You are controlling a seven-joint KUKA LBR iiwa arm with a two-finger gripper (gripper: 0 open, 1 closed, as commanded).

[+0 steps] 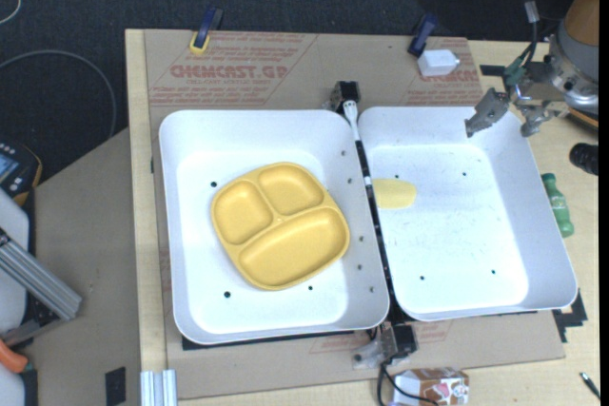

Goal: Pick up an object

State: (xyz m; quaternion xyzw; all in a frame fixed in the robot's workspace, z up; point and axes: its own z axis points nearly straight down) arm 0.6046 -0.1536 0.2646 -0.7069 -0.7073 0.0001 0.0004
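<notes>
A yellow three-compartment plate [279, 224] lies in the middle of the left bin [190, 147]. A small pale yellow flat piece [394, 194] rests in the right bin [533, 204], close to its left wall. My gripper [504, 114] hangs over the right bin's far right corner, well away from both objects. Its two grey fingers [484, 112] are spread apart with nothing between them.
A white clip [438, 63] and a blue clamp [422, 35] sit on the board behind the right bin. Another clamp with a yellow tip [203, 30] is behind the left bin. A green marker [559, 203] lies beside the right bin's right edge.
</notes>
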